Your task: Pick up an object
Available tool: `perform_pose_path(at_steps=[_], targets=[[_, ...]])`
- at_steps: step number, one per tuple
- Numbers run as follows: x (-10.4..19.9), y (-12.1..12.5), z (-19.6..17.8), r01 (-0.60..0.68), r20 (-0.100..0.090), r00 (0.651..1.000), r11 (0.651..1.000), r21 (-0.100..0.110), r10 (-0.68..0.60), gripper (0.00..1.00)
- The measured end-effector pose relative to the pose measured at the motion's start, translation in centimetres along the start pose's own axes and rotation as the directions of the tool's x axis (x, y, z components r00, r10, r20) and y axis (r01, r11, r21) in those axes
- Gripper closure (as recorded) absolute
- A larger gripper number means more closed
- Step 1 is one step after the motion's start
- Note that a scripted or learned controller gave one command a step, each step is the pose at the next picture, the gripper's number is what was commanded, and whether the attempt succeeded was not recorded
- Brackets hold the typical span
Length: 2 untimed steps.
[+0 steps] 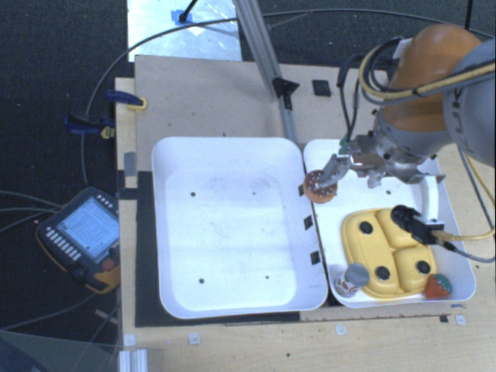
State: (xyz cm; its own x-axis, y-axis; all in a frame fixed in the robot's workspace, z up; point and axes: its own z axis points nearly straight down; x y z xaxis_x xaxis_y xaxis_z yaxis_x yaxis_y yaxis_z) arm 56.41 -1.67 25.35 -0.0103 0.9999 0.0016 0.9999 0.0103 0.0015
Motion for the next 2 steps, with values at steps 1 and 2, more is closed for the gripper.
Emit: perform_pose_path(at_steps=[1,2], targets=[[5.1,1.5,1.8,0.0,0.0,1.0,1.0,0.0,0.0,1.0],[10.6,2.5,3.1,0.0,-0.001,1.0,1.0,0.0,0.0,1.0]])
